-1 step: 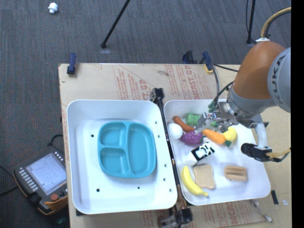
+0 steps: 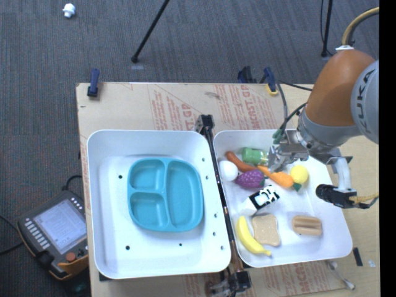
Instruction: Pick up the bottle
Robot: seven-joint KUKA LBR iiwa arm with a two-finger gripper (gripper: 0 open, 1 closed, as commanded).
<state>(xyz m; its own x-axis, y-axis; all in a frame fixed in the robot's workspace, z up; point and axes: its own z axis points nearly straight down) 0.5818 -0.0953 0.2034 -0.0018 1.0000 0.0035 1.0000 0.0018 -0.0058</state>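
Bottle (image 2: 253, 155) is the green thing lying on its side at the far end of the right bin (image 2: 337, 243), just left of the jaws (image 2: 276, 158) and almost touching them. I cannot tell if the jaws are open or closed, because the wrist hides them, and I see nothing between them. So my judgement is that the grasp is not done yet: the arm is down in the bin beside the bottle, but the bottle rests on the bin floor.

Just under the jaws lies a carrot (image 2: 276, 177), and to their right and a little nearer is a lemon (image 2: 299, 174). Left of them and nearer to the camera are a chilli (image 2: 238, 161), an egg (image 2: 228, 170) and purple grapes (image 2: 250, 179). Well below the jaws are a black and white block (image 2: 265, 197), a toast (image 2: 266, 229), a banana (image 2: 249, 238) and a bread roll (image 2: 307, 226). Far to their left, in the other bin (image 2: 105, 252), sits a blue tray (image 2: 166, 194).

What is left: close on the bottle, and lift it free of the crowded things around.
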